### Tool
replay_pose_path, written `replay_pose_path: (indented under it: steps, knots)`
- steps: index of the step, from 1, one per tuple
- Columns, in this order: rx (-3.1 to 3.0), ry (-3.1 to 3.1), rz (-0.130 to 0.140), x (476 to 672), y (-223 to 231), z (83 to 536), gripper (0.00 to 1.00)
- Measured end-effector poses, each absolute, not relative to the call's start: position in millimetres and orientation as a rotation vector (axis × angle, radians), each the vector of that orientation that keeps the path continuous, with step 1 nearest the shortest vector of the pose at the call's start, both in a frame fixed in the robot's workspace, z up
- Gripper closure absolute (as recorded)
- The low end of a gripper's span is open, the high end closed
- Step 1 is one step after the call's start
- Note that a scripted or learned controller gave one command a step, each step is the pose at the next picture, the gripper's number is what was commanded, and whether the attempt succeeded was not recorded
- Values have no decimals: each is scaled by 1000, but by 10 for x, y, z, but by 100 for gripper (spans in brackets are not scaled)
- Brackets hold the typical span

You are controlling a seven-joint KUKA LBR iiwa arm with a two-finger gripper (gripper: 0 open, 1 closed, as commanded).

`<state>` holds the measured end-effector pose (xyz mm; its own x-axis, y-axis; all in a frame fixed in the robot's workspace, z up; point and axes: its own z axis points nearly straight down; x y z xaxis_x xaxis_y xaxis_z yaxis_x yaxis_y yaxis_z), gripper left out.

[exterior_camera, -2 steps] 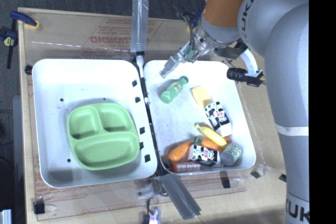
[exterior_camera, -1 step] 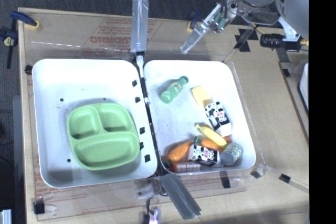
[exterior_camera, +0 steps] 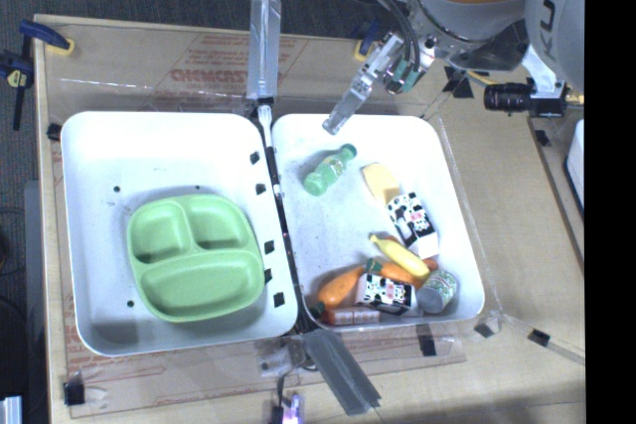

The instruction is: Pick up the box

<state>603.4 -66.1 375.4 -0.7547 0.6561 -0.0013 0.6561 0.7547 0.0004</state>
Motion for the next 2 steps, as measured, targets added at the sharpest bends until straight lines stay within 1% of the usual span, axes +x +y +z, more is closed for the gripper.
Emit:
replay_pose_path:
  steps: [1, 2]
  knots:
    - [634, 3076, -1, 5970, 557, 2837, 0]
    - [703, 3064, -3, 6036, 842, 1909, 0]
